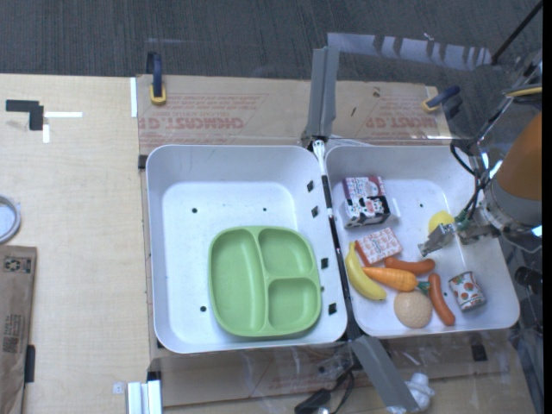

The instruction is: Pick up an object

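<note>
Over the right bin [509, 304], the gripper [437, 240] half-hides a yellow object [441, 221]; its grip state is unclear.

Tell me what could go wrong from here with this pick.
1. The claw hangs over a tight cluster: carrot, banana, sausage and bread roll touch or nearly touch, so a descent may knock neighbours or catch two.
2. The small can lies close to the right bin's wall, leaving little room for the claw.
</note>
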You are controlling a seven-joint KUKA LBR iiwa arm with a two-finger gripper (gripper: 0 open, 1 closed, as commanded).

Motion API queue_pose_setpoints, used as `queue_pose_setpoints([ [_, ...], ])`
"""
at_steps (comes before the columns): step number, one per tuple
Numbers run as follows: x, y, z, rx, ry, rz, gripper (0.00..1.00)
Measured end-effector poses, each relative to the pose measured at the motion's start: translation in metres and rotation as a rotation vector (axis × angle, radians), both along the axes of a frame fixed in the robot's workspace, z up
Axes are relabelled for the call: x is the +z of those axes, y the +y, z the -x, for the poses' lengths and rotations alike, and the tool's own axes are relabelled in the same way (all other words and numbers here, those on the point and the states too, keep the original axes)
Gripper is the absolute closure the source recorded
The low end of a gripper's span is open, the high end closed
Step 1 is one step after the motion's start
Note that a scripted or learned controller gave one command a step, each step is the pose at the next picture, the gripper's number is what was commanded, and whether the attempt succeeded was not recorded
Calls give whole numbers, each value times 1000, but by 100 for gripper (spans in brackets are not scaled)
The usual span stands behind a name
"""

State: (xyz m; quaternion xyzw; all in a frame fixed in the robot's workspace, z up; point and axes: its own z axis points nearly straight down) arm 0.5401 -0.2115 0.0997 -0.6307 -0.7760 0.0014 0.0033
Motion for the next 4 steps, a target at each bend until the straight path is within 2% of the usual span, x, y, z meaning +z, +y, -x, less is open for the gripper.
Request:
queue_pose_setpoints([
  [1, 45, 30, 62, -19, -2, 1, 0],
  [2, 196, 11, 61, -165, -3, 5, 0],
  [3, 118, -11, 55, -150, 0, 2, 0],
  [4, 0, 31, 31, -229, -12, 5, 0],
])
